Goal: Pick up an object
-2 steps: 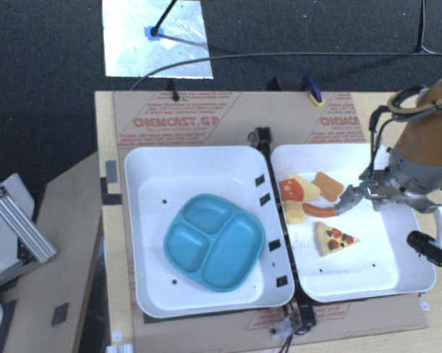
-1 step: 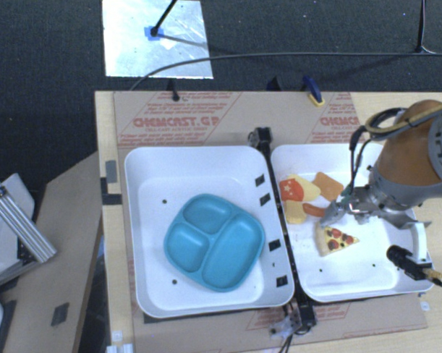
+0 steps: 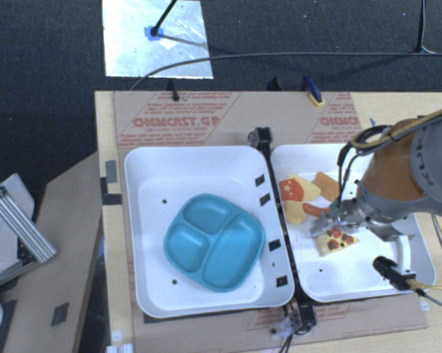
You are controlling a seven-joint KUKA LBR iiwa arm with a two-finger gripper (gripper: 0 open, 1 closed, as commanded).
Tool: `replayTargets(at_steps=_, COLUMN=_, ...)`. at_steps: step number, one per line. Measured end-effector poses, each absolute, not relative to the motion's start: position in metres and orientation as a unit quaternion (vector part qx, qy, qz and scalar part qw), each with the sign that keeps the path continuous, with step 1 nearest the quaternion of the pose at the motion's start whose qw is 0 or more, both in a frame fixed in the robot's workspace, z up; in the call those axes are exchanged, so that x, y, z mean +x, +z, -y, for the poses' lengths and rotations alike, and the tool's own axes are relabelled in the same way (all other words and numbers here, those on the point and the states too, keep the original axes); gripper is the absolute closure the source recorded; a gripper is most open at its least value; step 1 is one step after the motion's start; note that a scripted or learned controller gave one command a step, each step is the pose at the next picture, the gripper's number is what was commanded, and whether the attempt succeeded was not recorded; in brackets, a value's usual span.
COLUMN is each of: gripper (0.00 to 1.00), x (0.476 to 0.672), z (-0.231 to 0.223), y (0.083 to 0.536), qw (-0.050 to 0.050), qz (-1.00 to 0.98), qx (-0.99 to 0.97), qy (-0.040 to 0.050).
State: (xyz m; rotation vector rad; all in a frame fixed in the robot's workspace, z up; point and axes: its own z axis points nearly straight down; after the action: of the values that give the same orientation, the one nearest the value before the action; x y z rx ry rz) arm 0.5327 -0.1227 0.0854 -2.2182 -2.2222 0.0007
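Several toy food pieces lie in the right bin (image 3: pixel 355 280): a red and yellow piece (image 3: pixel 294 189), an orange piece (image 3: pixel 325 183), a pale yellow piece (image 3: pixel 295 214) and a pizza slice (image 3: pixel 336 240) with red spots. My gripper (image 3: pixel 330 221) hangs low over the bin, just above the pizza slice and right of the pale yellow piece. The grey arm with its orange band (image 3: pixel 395 175) reaches in from the right and hides part of the bin behind it.
The left bin (image 3: pixel 146 211) holds a blue divided plate (image 3: pixel 213 241). A black divider (image 3: pixel 277 221) with clips runs between the two bins. Cables loop beside the arm and along the right bin's front right corner (image 3: pixel 394 272).
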Motion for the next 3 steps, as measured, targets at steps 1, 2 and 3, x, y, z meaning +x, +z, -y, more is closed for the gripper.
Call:
replayTargets(at_steps=1, gripper=1.0, x=0.535, z=0.123, y=0.1, qw=-0.003, qz=0.708, qx=-0.706, qy=-0.0016)
replayTargets(at_steps=2, gripper=1.0, x=0.534, z=0.113, y=0.154, qw=-0.002, qz=0.709, qx=-0.705, qy=-0.0018)
replayTargets(at_steps=3, gripper=1.0, x=0.528, z=0.121, y=0.207, qw=-0.002, qz=0.708, qx=-0.706, qy=-0.0012)
